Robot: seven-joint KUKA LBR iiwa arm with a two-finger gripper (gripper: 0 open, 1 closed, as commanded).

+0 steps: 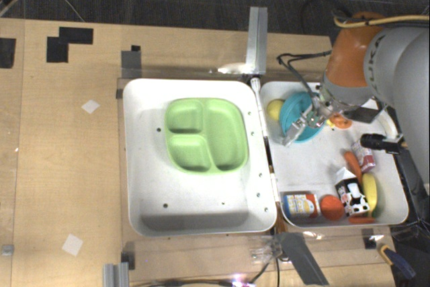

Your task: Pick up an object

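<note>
My gripper (304,126) is down in the far part of the right bin (295,178), right at the teal bowl (300,116); that bowl is tipped up on its edge, I judge because my jaws have it by the rim, but I cannot tell from above whether they are closed on it or merely against it. A yellow ball (274,108) lies just beside the bowl toward the left bin; an orange piece (340,121) sits just on its other side. I reach in from the right because the loose things lie there: a carrot (352,162), a banana (369,190), a black-and-white cow toy (351,195), a tomato (330,206) and a small can (300,205) are crowded along the near wall; they are well apart from me. The left bin (141,158) carries a green divided tray (205,134), lying flat in its middle; it is broad and awkward to pinch. The table (60,165) bears both bins.
</note>
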